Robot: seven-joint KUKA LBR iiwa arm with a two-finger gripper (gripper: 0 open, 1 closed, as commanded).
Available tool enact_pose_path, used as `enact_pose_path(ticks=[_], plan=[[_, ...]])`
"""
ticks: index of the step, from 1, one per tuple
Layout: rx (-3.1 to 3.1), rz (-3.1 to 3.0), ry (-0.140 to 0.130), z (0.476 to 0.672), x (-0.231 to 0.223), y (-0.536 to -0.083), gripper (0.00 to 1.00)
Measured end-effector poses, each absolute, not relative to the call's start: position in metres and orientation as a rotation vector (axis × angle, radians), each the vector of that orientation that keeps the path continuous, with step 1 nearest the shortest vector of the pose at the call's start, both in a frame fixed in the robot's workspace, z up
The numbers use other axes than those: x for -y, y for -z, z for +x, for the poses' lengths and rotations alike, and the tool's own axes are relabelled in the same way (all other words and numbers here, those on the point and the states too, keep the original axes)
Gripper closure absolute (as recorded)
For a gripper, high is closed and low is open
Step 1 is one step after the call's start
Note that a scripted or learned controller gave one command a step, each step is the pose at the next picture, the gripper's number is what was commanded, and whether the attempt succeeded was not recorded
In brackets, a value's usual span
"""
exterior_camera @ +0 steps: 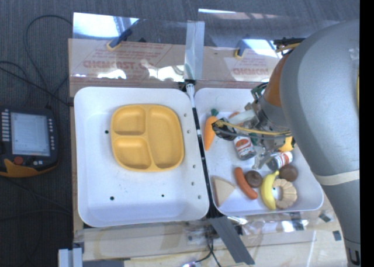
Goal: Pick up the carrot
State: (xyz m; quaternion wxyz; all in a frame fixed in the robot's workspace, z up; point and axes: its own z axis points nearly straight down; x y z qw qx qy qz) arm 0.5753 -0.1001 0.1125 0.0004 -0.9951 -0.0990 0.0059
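From the overhead camera you see the carrot (pixel 208 133) lying in the right bin (pixel 223 163), close against its left wall, with its green end toward the back and its tip toward the front. The gripper (pixel 263 143) hangs over the middle of that bin, near the carrot and close to a small can (pixel 243 146). You cannot tell whether it is spread or closed. A yellow divided plate (pixel 147 137) sits in the left bin (pixel 93 201).

arm (pixel 327 102): smooth, rounded grey housing, matte finish. one thin pale seam line (pixel 342 177) crosses the lower casing. orange band (pixel 276 82): narrow ring above the wrist. gripper (pixel 262 153): dark and silver metal parts; finer detail too small to resolve.
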Motion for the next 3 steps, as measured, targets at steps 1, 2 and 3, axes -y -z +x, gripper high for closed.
enact_pose_path(ticks=[1, 2, 3], plan=[[0.332, -3.123, 0.003, 0.646, 0.052, -0.186, 0.00], [0.370, -3.125, 0.041, 0.608, 0.087, -0.122, 0.00], [0.347, -3.122, 0.006, 0.658, 0.043, -0.186, 0.00]])
